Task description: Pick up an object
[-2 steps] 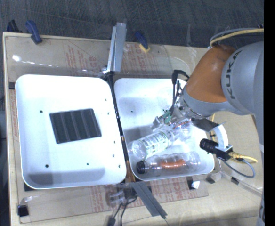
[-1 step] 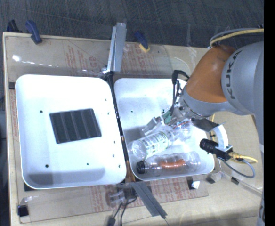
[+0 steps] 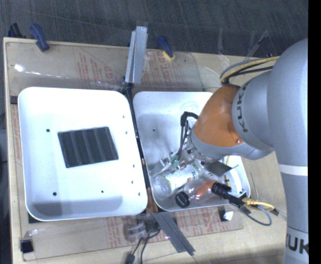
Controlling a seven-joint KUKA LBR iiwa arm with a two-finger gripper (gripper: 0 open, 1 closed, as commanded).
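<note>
The arm [image 3: 270, 114] came in from the right of the frame and bent down over the right bin [image 3: 149, 114], its orange band covering much of that bin's upper right. The gripper [image 3: 185, 164] sat low in the middle of the bin, just above a heap of small things. How its grip stood could not be made out, and nothing could be seen held in it.

The heap lay in the bin's lower part. It included a crumpled clear wrapper [image 3: 165, 183], a round black cap [image 3: 182, 199] and a small orange-brown piece [image 3: 203, 188], all close together and partly hidden by the wrist.

The left bin [image 3: 34, 109] held a dark ribbed mat [image 3: 88, 147] lying flat near its middle. Two blue clamps [image 3: 39, 37] gripped the bench's [image 3: 67, 65] upper edge, and a grey bar [image 3: 136, 54] stood above the gap between the bins.
</note>
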